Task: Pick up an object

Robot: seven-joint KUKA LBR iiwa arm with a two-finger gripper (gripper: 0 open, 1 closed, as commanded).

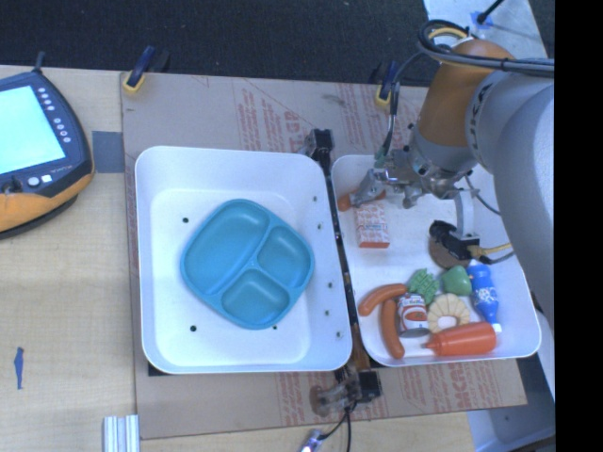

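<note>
My gripper [384,185] hangs low over the far end of the right bin [524,301], below the arm's orange band. Just to its left, a small orange item [345,201] lies against the bin's far left corner. A red-and-white packet [373,226] lies right in front of the gripper, apart from it. At the bin's near end sit two sausages [380,297], a small can [412,314], a broccoli piece [421,283], a green vegetable [456,281], a corn cob [448,311], a blue bottle [484,290] and a red bottle [464,340].
The left bin [160,337] holds a blue divided plate [248,263] in its middle. A tablet-like pendant [33,149] rests on the bench at the far left. Clamps sit at the bins' shared edge, far and near.
</note>
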